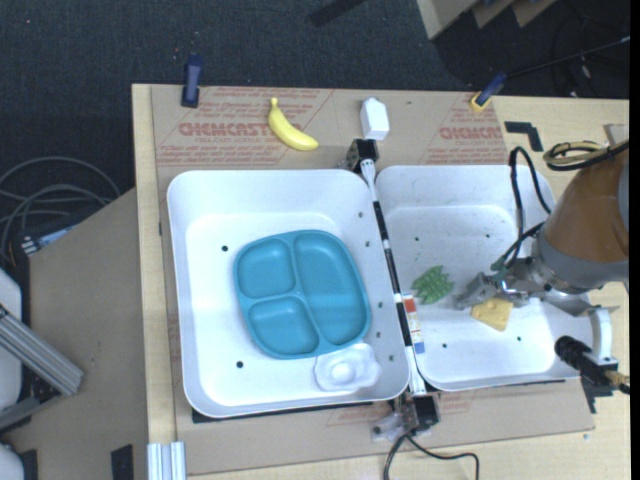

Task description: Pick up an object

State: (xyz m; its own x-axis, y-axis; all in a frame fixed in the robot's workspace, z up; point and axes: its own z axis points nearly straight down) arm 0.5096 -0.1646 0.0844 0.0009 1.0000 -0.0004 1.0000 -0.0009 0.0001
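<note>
A small clear plastic cup (343, 371) sits at the near edge of the left bin (200, 268), touching a smooth blue four-compartment tray (298, 293). In the right bin (450, 363), a pale yellow wedge (492, 314) lies just under the metal pincer (482, 290), with a ruffled green leafy piece (433, 284) beside it. How far the pincer stands open I cannot tell. Farther off, a glossy banana (288, 128) rests on the cardboard worktop (250, 128).

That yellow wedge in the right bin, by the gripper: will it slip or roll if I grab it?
The yellow wedge looks flat-sided, so it should sit still, not roll. It's small, so probably light and easily nudged by the gripper. Its angled faces might let it squirt sideways.
</note>
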